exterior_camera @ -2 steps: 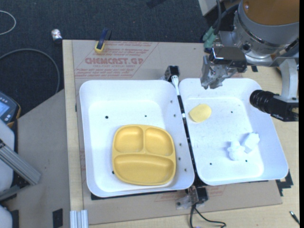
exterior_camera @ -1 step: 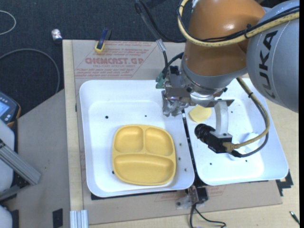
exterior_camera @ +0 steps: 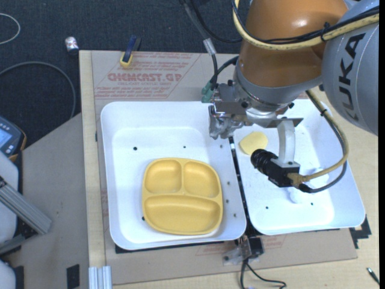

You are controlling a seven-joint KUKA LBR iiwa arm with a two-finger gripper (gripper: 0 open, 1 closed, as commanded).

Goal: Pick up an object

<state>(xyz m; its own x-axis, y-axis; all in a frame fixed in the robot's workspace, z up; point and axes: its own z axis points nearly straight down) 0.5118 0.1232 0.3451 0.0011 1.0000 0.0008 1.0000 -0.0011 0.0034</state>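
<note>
- My arm [exterior_camera: 289,35] hangs over the right bin [exterior_camera: 337,209], near the divide between bins.
- A yellow divided plate [exterior_camera: 182,195] lies in the left bin [exterior_camera: 120,137].
- A pale yellow piece [exterior_camera: 253,141] lies in the right bin, just beside the end effector [exterior_camera: 224,130]; I cannot tell its state.

A yellow divided plate [exterior_camera: 182,195] with three compartments, two small ones at the far side and one long one at the near side, lies flat and upright in the left bin, toward its near right corner. A small pale yellow flat piece [exterior_camera: 253,141] lies in the right bin, near its far left corner
</note>
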